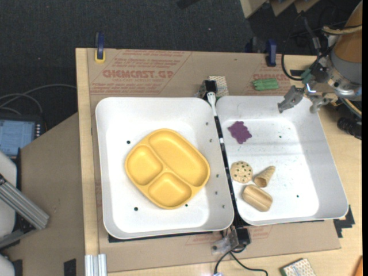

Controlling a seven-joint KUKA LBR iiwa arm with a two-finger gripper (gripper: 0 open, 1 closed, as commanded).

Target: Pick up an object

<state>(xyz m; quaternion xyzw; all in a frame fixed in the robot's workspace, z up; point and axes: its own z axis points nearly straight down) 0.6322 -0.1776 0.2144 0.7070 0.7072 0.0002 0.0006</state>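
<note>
Four small things lay in the right bin (322,171): a flat purple piece (240,131), a round speckled cookie (241,171), a cone (264,176) and a smooth tan cylinder (256,198). The gripper (303,99) hung spread and empty above the bin's far edge; it should centre over one item before descending.

Two white bins (109,154), one yellow plate (167,168), four small toys (253,177)

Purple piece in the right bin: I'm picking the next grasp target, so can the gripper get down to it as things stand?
Probably yes. The purple piece lies alone on bare bin floor, apart from the cookie, with nothing over it; the gripper hovers at the right bin's far edge.
</note>
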